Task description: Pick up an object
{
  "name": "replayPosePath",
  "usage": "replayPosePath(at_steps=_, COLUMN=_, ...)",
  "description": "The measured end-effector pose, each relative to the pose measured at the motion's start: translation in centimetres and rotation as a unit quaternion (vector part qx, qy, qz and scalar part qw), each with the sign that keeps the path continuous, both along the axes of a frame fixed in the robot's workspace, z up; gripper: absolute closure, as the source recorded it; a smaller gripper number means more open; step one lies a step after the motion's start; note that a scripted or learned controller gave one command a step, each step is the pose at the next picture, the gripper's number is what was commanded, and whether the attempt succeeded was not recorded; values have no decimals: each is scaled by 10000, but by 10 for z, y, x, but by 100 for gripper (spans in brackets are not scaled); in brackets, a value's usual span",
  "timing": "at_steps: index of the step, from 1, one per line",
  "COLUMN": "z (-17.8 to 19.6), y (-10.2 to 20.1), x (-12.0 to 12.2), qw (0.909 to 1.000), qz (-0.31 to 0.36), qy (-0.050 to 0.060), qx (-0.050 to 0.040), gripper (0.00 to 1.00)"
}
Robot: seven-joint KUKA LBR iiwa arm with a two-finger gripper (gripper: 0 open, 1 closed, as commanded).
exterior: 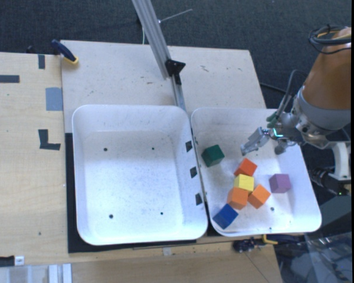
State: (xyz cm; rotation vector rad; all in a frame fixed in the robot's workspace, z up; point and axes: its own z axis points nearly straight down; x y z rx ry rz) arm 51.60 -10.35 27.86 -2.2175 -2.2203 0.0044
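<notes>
Several small cubes lie in the right bin (301, 217). A green cube (212, 155) sits alone near its left wall. An orange cube (245, 168), a yellow cube (244, 183) and two more orange cubes (238, 197) (259, 196) cluster in the middle, with a blue cube (225, 216) at the front and a purple cube (279, 183) to the right. My gripper (266, 145) hangs over the bin's upper right part, above and just right of the top orange cube. It is open, with nothing between its fingers (253, 142).
The left bin (82, 128) adjoins the right one along a shared wall. A slanted metal pole (154, 31) runs down to the bins' back edge. A blue-and-yellow tool (65, 52) lies on the bench at the far left.
</notes>
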Motion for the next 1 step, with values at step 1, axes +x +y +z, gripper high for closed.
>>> replayPosePath(at_steps=1, z=2, y=0, x=1, qw=10000, qz=5, qy=-17, qx=-3, gripper=0)
